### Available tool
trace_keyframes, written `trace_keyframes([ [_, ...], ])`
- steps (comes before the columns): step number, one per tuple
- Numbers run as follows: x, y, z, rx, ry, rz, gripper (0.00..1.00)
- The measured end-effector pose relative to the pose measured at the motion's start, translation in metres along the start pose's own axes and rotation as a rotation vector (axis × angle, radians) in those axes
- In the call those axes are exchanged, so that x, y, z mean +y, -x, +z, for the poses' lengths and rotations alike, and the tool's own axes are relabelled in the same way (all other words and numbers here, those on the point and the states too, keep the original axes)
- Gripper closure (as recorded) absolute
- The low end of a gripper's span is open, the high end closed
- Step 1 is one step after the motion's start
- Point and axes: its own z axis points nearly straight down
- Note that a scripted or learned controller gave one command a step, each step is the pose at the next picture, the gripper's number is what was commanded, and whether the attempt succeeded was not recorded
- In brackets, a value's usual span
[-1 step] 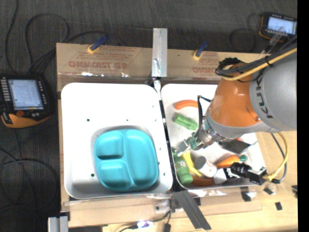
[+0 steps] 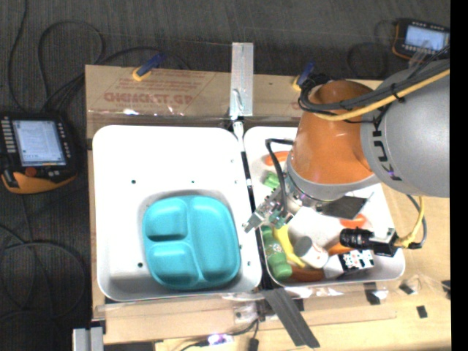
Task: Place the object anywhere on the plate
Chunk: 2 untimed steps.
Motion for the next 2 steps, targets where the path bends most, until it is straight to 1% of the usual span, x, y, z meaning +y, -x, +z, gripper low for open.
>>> trace_keyframes([
  [1, 0.066, -0.032, 0.034, 0.000, 0.002, -0.440, 1.00],
  [2, 0.088, -0.098, 0.067, 0.001, 0.000, -0.640, 1.00],
])
